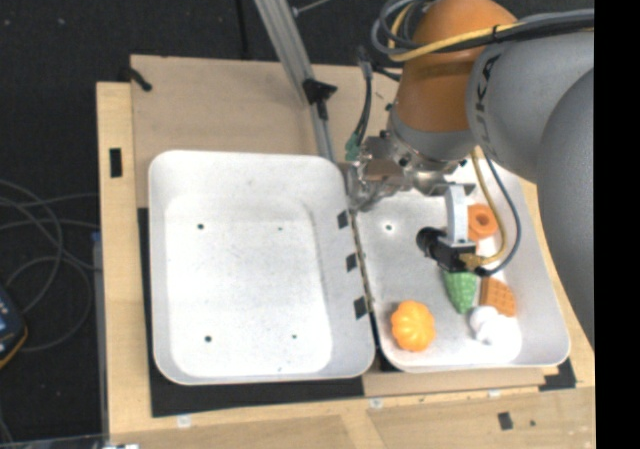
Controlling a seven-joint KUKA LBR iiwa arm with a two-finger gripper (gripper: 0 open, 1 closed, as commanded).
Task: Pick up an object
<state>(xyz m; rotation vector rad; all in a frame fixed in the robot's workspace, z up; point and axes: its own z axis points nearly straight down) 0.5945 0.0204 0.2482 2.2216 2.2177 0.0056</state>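
On my left sits the left bin (pixel 250 267), its white floor bare to the camera. Just past the divider, my gripper (pixel 372 180) hangs over the near-left corner of the right bin (pixel 400 237); whether it is clenched or released I cannot tell. Further right, along the bin's lower edge, lies an orange pumpkin (pixel 412 325), then a green cone (pixel 462 290), a white ball (pixel 487 325) and an orange block (pixel 483 222).

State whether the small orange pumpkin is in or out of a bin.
In. The orange pumpkin lies on the floor of the right bin, near its front left corner, beside the divider.
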